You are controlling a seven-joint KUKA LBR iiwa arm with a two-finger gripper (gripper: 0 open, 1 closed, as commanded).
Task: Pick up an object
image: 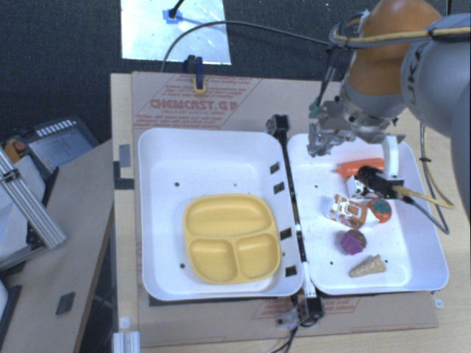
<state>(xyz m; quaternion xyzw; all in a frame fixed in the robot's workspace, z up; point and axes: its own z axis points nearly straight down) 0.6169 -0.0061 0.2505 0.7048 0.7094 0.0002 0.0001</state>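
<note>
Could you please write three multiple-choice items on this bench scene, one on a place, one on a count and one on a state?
1. Where does the yellow divided tray lie?
A. in the left bin
B. in the right bin
C. on the bare bench

2. How many compartments has the tray?
A. two
B. three
C. five

3. How does the purple object stand to the claw?
A. clamped in it
B. touching it
C. lying apart from it on the bin floor

Key: 1 A, the tray sits on the left bin's floor; 2 B, one long compartment above two smaller ones; 3 C, the claw hangs at the right bin's far left corner, well apart from it.
</note>
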